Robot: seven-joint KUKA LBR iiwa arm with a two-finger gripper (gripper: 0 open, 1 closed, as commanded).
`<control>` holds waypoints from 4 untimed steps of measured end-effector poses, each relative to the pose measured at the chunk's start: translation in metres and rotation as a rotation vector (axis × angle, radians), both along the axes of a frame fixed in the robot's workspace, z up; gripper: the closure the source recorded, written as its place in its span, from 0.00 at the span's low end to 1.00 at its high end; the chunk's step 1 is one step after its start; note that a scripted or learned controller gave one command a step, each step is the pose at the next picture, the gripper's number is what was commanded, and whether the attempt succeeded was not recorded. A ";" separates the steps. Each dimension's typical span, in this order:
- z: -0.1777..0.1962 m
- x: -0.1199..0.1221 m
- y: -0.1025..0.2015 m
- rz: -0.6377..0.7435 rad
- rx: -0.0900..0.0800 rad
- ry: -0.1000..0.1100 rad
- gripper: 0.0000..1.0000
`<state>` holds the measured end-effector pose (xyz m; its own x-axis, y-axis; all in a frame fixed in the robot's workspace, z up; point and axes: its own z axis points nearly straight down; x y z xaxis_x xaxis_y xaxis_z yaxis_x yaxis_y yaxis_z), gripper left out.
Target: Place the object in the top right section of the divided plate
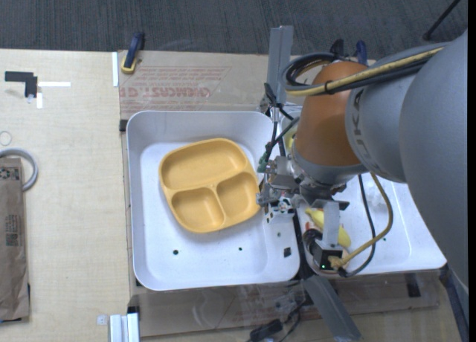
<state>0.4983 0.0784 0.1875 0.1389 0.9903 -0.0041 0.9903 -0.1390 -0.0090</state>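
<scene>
A small yellow object [332, 223] lies in the right bin [405, 240], near that bin's left wall, and my wrist covers most of it, so I cannot make out its shape. The divided plate [208, 183] is yellow and sits in the left bin [149, 251], toward its upper middle, turned at a slant. It has one long section along its upper side and two smaller ones below, and all three show bare yellow.

My claw [279, 198] hangs over the wall where the two bins meet, just beside the plate's right rim. Whether it is spread or pressed together I cannot tell, for my own orange band [327, 121] and grey arm sit above it.

On the table [59, 132] to the left lie a brown paper bag [13, 236] and a blue clamp [134, 52] near a sheet of cardboard [193, 84].
</scene>
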 end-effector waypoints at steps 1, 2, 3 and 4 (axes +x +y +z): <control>-0.093 -0.011 0.048 -0.177 0.002 -0.017 1.00; -0.093 -0.023 0.102 -0.427 -0.012 0.002 1.00; -0.096 -0.019 0.145 -0.631 -0.009 -0.009 1.00; -0.096 0.008 0.064 -0.547 -0.005 -0.011 1.00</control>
